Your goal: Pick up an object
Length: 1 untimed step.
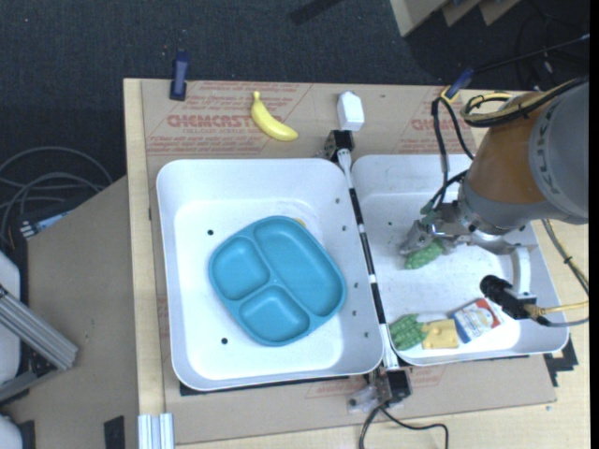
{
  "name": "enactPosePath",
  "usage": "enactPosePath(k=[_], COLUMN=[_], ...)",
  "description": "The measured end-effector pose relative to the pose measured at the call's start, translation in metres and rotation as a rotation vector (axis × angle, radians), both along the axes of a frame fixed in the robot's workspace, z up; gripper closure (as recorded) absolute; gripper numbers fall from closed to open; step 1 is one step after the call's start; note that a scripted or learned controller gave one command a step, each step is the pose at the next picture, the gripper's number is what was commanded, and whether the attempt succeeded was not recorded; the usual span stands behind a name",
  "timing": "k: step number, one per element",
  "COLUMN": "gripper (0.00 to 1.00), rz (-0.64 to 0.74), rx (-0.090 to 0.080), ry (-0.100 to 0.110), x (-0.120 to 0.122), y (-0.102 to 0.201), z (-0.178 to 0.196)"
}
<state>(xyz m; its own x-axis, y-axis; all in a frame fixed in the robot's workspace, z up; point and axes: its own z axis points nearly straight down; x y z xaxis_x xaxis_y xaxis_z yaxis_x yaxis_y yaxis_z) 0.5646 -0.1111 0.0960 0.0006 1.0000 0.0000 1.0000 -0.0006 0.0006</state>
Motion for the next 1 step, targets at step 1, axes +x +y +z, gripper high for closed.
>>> enactPosePath(k=[1], gripper=[1.0], rz=[0.002], rx=[0.0], ry=[-0.002], x=[0.0213], y=[0.0436], z=[0.1076])
